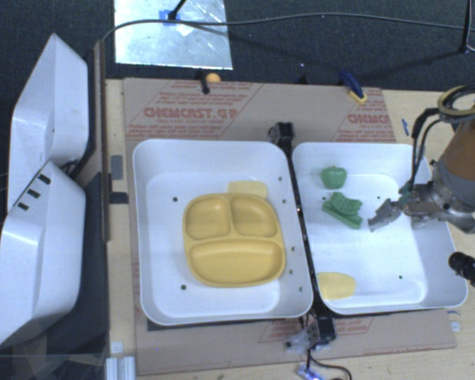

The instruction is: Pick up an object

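Two-finger gripper (382,215) positioned just right of green ridged plastic toy (343,210) in right white bin (435,291); clench state undeterminable. Risk: toy nudged aside if descent offset.

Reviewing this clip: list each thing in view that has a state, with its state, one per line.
Yellow divided plate: upright in left bin, compartments bare.
Pale yellow piece: flat, beside the plate's far edge.
Green pepper: resting in right bin.
Green ridged toy: lying flat, untouched.
Yellow oval piece: lying near front wall.
Claw: low over the right bin, holding nothing.
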Motion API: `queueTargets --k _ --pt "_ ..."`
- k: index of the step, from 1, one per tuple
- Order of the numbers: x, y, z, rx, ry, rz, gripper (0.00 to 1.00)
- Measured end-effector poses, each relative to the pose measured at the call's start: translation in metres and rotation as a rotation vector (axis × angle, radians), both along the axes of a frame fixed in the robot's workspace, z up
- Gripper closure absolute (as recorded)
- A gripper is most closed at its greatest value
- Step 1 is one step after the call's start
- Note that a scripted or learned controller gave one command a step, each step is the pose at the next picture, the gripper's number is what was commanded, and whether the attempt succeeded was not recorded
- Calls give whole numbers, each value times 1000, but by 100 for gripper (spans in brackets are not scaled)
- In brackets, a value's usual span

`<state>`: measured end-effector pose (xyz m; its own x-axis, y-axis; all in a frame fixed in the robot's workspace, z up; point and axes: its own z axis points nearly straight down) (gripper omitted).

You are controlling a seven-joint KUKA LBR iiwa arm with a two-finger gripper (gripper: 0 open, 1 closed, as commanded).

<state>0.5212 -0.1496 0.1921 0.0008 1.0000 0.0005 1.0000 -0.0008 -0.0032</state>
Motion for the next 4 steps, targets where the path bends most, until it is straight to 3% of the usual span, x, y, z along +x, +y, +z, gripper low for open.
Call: queueTargets --k 2,3,4 --pt "-17 4 -103 1 1 1 0" --pt "-15 4 -90 -1 -5 1 100" --pt "-14 8 -29 -1 -9 2 100"
